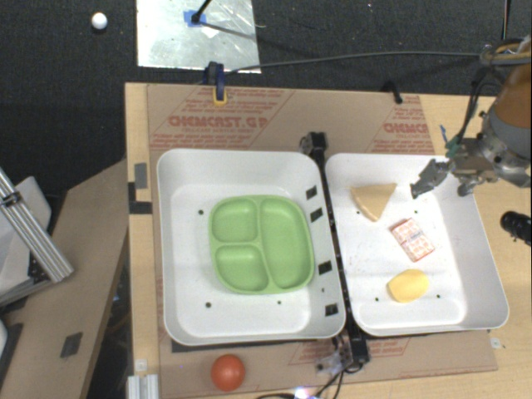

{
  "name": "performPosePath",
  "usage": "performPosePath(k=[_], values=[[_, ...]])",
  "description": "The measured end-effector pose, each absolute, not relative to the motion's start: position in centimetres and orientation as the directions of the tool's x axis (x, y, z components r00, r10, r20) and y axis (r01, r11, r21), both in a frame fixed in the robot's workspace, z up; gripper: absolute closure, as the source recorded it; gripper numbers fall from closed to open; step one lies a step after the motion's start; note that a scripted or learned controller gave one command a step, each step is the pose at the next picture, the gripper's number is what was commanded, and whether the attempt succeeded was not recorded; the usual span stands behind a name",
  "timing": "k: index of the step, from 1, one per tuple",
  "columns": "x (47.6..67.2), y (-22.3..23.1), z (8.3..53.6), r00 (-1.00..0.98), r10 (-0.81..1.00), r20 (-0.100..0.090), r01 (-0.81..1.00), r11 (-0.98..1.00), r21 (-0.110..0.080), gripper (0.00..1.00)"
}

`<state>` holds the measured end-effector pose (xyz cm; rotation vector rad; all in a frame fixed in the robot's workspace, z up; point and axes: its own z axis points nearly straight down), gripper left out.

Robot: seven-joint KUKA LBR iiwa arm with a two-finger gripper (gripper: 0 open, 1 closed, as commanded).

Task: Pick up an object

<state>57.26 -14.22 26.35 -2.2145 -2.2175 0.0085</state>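
At the near edge of the bench [465, 343], just in front of the left bin, a small red-orange ball [228, 371] sits on the cardboard-like sheet, apart from the bin's rim. Behind it the left bin [179, 223] holds a light green divided plate [261, 243], lying flat near the bin's middle with its three compartments facing up. Black clips run along the seam between the two bins. In the right bin [482, 264], the nearest thing is a rounded yellow object [407, 286], resting toward the front. Just behind it, and apart from it, lies a small flat packet with a red and white pattern [412, 238], turned at a slant. Farther back and to the left, near the seam, a pale tan wedge [373, 199] rests on the bin floor, its broad edge toward the back. To the right of the wedge, over the back part of the right bin, the gripper [431, 178] reaches in from the right on the grey arm [507, 140]; its dark tip hangs close to the wedge but apart from it, and nothing shows between its fingers. From this slant it is not clear how wide it stands. Beyond the bins, at the back edge of the bench, a blue and yellow clamp [216, 82] grips the board, and behind that a shiny grey sheet [198, 23] lies against the dark backdrop, with a small white ball [100, 21] off to its left.
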Motion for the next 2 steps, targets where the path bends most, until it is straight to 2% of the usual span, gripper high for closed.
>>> performPosePath(k=[1,2], values=[[57.5,-14.2,26.9,-0.004,1.000,0.000,1.000,0.004,0.002,0.00],[56.9,-13.4,22.1,-0.002,1.000,0.000,1.000,0.002,-0.001,0.00]])
